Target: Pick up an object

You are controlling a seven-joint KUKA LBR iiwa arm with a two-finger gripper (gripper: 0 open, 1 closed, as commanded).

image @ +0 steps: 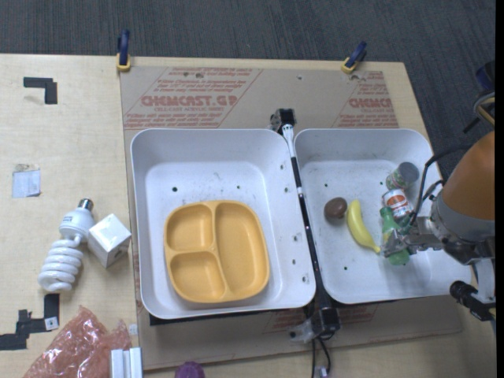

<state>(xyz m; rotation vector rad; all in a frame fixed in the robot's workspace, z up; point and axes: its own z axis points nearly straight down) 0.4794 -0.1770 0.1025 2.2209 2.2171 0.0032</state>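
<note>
The gripper [400,246] sits low in the right bin [346,152], at its right side, right against a green bottle [391,225] with a red and white label; whether it is open or closed on the bottle cannot be told, since the tips are lost among the green plastic. The bottle lies roughly upright in the view, its grey cap end [405,173] toward the bin's far right corner. Just left of it lies a yellow banana [360,227], and just beyond the banana's upper end a small brown round object [336,209].

The left bin [150,211] touches the right one along a black divider and holds a yellow three-compartment plate [216,252].

Both bins rest on a brown cardboard sheet [197,93] printed in red, held at its far edge by two blue and yellow clamps [124,50]. This lies on a pale wooden desk [63,132]; dark grey carpet [252,14] shows beyond. On the desk left of the bins lie a spiral light bulb [64,250], a small white cube [109,240] and a pink mesh bag [75,345].

The arm [468,203] enters from the right edge, its orange band over the bin's right rim, wrist angled down and leftward.
</note>
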